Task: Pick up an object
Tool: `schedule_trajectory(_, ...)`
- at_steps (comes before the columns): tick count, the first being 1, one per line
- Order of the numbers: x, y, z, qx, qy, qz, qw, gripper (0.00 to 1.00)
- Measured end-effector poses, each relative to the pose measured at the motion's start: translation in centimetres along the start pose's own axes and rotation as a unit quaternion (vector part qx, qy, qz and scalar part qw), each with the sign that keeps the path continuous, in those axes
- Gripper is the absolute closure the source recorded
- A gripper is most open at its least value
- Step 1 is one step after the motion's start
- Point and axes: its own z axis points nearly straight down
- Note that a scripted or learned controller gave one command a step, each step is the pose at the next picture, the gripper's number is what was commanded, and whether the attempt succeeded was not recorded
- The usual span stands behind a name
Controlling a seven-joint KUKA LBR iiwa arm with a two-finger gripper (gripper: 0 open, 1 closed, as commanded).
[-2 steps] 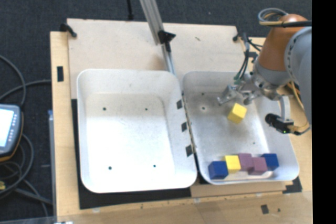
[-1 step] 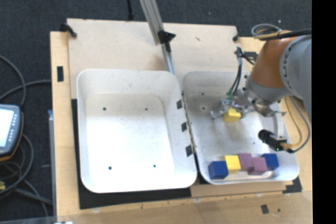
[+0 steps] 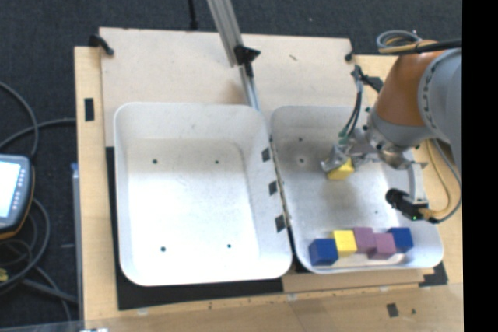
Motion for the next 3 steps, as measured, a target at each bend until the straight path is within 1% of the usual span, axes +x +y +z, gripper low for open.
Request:
schedule_trajectory(1, 7.9, -0.1, -5.6, 0.0, 0.002, -0.009, 1.0, 1.0)
schedule_trajectory(2, 15.2, -3.0, -9.1, 0.002, 0.003, -0.009, 1.0, 1.0)
schedule_trajectory(3, 21.5, -3.4, -9.4, 0.003, 0.003, -0.009, 1.0, 1.0)
